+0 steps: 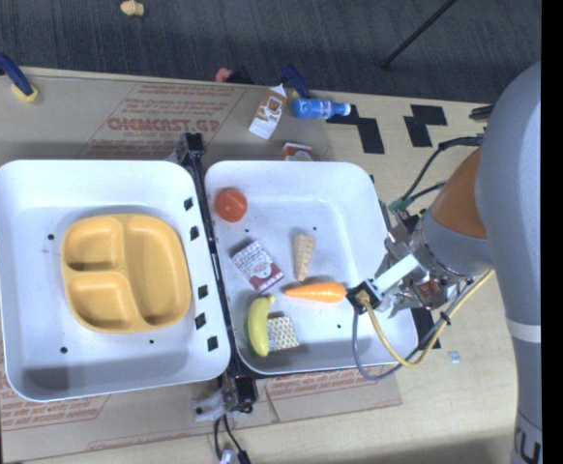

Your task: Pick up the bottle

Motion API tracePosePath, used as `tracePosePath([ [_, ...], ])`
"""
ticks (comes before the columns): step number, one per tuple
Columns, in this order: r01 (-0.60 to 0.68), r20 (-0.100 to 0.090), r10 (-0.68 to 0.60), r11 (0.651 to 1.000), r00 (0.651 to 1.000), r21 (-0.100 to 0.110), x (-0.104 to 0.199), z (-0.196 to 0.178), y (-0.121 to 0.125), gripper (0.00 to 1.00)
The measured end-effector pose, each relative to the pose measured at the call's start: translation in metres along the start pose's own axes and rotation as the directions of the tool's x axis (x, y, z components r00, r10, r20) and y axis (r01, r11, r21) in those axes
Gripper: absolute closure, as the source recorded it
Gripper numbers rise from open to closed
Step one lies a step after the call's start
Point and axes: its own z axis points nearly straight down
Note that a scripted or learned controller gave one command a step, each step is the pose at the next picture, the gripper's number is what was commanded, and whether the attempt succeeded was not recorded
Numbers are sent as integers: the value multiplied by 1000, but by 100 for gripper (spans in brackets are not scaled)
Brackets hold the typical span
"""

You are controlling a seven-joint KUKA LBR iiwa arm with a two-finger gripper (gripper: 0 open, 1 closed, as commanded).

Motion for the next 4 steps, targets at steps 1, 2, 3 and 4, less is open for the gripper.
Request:
tracePosePath([
  [1, -160, -1, 160, 987, 987, 1, -3, -37, 9, 100],
  [2, -159, 1, 159, 987, 987, 2, -4, -13, 8, 100],
  [3, -158, 2, 158, 988, 988, 3, 14, -14, -36, 100],
  [4, -75, 1, 75, 997, 997, 1, 9, -17, -25, 100],
])
